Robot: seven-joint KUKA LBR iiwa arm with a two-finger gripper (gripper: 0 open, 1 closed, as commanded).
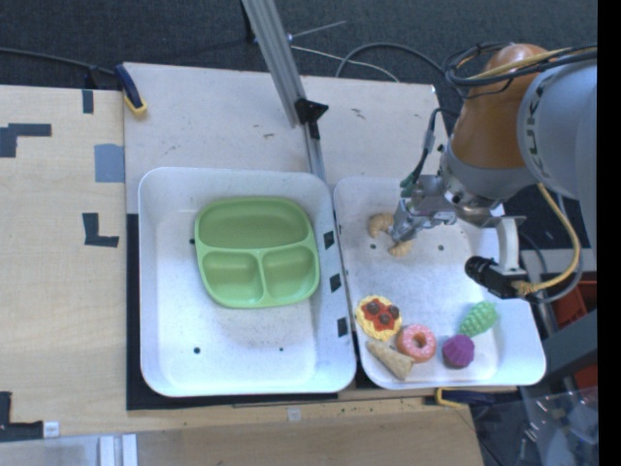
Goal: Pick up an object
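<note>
My gripper (408, 223) is low in the right bin (437, 265), near its back left corner. It sits right over a tan toy food piece (379, 225); a second tan bit (400, 249) shows just below the gripper, and I cannot tell whether the two are one object. The gripper body hides the contact. Along the bin's front lie a small pizza toy (378, 316), a pink donut (418, 342), a tan wedge (391, 359), a purple fruit (458, 350) and a green fruit (477, 318).
The left bin (170, 289) holds a green divided plate (257, 250). A grey metal post (281, 56) slants down to the rim between the bins. Cables loop behind the arm at the back right. The grey and orange arm covers the right bin's back right part.
</note>
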